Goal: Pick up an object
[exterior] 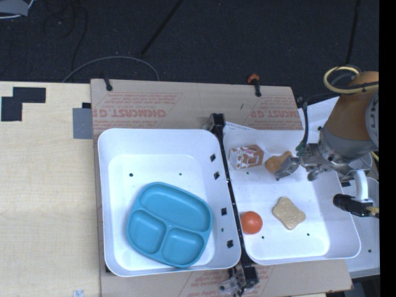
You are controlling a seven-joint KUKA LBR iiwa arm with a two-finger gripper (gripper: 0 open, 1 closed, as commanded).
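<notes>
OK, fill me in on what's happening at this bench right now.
A grey arm reaches in from the right over the right bin, its gripper low beside a small tan object near the bin's back. Nothing shows between its fingers, so no pick is made yet. That bin also holds a red-and-white packet, a red ball and a tan biscuit-like piece. A blue divided tray lies in the left bin.

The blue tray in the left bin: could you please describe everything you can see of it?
The blue tray is a light blue, plastic-looking dish with rounded corners and three compartments: one long section and two smaller ones. It lies flat and face up, turned at a slant, on the floor of the left bin, toward the near side. Its compartments hold nothing, and nothing else touches it.
</notes>
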